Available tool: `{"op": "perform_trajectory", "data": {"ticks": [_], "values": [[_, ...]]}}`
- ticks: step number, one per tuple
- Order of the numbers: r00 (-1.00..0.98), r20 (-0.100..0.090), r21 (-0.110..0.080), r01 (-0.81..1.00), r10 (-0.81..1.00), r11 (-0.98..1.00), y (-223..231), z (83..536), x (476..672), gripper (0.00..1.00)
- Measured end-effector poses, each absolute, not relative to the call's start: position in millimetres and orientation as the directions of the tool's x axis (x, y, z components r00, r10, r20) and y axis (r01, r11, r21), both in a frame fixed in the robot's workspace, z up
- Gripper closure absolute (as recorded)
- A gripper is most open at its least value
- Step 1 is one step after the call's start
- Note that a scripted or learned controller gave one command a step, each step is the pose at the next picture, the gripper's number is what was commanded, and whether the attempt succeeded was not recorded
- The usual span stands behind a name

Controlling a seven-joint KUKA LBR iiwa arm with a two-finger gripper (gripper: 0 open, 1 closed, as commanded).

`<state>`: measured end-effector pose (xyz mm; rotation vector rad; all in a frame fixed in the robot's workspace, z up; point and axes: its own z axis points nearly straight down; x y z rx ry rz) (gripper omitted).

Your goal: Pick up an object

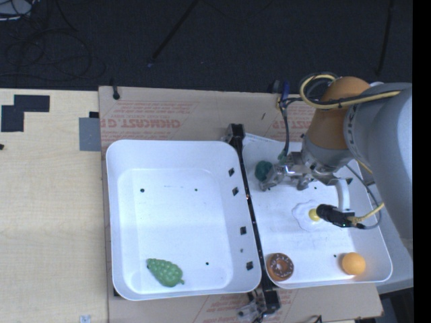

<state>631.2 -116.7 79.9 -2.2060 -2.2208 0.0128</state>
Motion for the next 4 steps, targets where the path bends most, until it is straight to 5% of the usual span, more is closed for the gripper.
{"op": "perform_trajectory", "data": {"ticks": [1,2,3,4], "values": [[-0.005,0.006,-0.023,1.000,1.000,0.005,-125.5,84.9,640.0,0.00],[-0.006,0.006,-0.028,1.000,1.000,0.006,-125.8,94.6,638.9,1.00],[-0.005,0.001,0.007,1.000,1.000,0.005,-74.1,194.2,629.5,1.00],[-0.008,0.003,0.006,1.000,1.000,0.008,-1.5,289.1,589.8,1.00]]}}
